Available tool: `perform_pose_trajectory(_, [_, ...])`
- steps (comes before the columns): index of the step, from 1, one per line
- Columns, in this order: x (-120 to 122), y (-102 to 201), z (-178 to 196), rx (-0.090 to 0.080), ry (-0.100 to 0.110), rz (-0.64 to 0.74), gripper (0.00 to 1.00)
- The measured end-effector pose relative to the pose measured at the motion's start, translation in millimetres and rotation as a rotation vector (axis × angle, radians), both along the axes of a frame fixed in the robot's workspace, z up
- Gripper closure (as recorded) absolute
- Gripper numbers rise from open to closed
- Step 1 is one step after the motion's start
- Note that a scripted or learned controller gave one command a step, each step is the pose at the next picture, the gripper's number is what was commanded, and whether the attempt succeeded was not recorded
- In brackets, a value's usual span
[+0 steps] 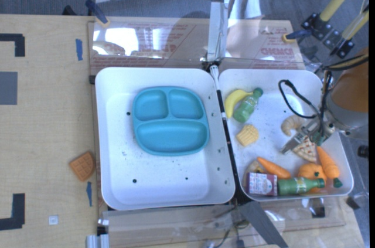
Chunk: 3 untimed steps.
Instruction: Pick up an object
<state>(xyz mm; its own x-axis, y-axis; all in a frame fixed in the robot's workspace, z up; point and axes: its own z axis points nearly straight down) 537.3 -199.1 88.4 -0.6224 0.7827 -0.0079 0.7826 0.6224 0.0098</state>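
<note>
Reaching into the right bin point(266, 81), the gripper point(300, 140) hovers over a pizza slice point(306, 152) beside the croissant point(289, 124); its grip cannot be told. A carrot point(273, 167) lies left of the slice.

Left bin point(111, 124): blue divided plate point(170, 120), centred. Right bin point(275, 80): banana point(233, 99) touching small green bottle point(246, 105); yellow corn piece point(248, 135) just below. Gripper point(300, 142) low over pizza slice point(305, 150), beside croissant point(289, 125). Carrots point(273, 167), green bottle point(300, 185) along front wall. Waffle point(82, 166) on bench, left of bins.
</note>
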Motion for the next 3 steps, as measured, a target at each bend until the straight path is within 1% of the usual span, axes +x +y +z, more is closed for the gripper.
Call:
perform_pose_trajectory(1, [2.6, -1.5, 10.7, -0.005, -0.006, 0.001, 1.0])
perform_pose_trajectory(2, [21.0, 88.1, 107.3, 0.001, 0.005, -0.054, 1.0])
perform_pose_trajectory(3, [45.7, 194.9, 134.7, 0.001, 0.009, -0.032, 1.0])
